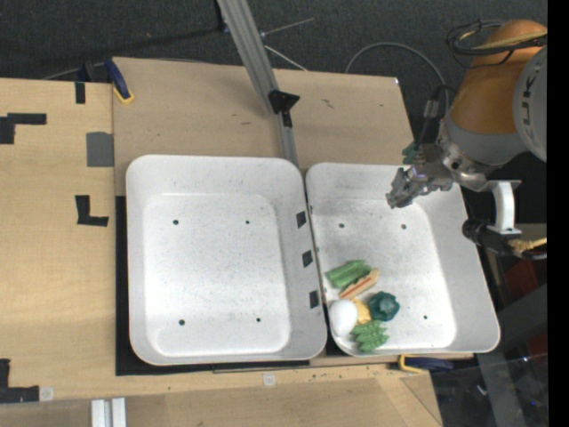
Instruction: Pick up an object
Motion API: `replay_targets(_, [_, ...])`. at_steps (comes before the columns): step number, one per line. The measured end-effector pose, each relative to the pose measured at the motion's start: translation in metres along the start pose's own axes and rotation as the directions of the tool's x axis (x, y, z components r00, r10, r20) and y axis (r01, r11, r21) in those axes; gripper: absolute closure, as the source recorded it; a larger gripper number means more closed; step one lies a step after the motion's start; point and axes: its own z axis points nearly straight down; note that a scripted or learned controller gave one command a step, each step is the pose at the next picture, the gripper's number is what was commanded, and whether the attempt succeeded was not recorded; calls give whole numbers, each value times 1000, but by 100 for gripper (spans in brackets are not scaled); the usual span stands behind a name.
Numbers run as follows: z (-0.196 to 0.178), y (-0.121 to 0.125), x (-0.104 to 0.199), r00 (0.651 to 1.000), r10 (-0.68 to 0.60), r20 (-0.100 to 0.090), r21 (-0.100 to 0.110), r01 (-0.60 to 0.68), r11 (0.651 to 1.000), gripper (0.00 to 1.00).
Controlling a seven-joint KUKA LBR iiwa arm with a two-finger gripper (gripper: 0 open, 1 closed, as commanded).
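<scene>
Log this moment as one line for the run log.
end effector: above right bin's far side, away from items | items: cluster of small toys in near-left corner | left bin: no change logged | pick: not yet done

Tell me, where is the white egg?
In the camera view, the white egg lies in the right bin, near its front left corner, touching a yellow piece and just above a green toy.

The right bin (444,265) has bare floor everywhere except its near-left corner, crowded by a toy cluster (360,305).
</scene>
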Motion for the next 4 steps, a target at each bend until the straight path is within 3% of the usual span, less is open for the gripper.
replay_targets(4, [5, -65, 190, 1000, -2, 0, 1, 2, 1000, 100])
